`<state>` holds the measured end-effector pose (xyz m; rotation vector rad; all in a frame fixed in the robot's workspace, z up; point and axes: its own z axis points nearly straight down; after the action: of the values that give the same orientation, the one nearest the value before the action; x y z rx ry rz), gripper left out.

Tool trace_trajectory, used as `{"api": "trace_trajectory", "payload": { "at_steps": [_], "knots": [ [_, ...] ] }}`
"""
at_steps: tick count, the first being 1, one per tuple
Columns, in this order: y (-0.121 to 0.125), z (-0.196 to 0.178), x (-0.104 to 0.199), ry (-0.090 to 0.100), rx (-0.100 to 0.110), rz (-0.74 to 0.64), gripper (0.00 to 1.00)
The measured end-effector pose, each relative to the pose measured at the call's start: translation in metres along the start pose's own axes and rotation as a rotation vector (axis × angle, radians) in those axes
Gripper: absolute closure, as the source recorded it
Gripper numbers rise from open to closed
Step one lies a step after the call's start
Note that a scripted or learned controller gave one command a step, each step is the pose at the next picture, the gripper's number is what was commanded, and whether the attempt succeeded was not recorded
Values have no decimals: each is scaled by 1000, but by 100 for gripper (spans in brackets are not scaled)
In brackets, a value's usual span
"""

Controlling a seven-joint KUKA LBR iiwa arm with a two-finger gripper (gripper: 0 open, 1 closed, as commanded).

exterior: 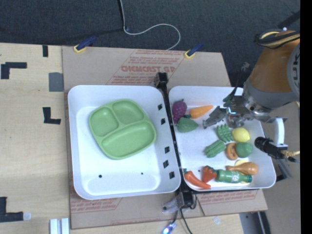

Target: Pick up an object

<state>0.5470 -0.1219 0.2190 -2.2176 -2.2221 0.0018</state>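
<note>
The gripper (218,118) is hovering right of centre over the right bin (263,182), its fingers spread apart and holding nothing, just beside the toy carrot (201,111). Purple grapes (179,108) are lying at the bin's upper left; a green divided plate (123,128) is sitting in the left bin (85,179).

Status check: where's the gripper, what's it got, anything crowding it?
Gripper low over right bin, nothing seen between fingers. Nearest: orange carrot, green bean pods. Lemon and other toy food crowd close by.
</note>
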Motion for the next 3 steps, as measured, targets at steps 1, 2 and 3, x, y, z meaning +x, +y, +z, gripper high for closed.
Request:
{"api": "trace_trajectory", "payload": {
  "at_steps": [1, 2, 3],
  "knots": [
    [0, -10, 1, 0, 0, -2, 100],
    [29, -50, 46, 0, -6, -5, 100],
    [-17, -14, 136, 1, 4, -5, 100]
  ]
}}
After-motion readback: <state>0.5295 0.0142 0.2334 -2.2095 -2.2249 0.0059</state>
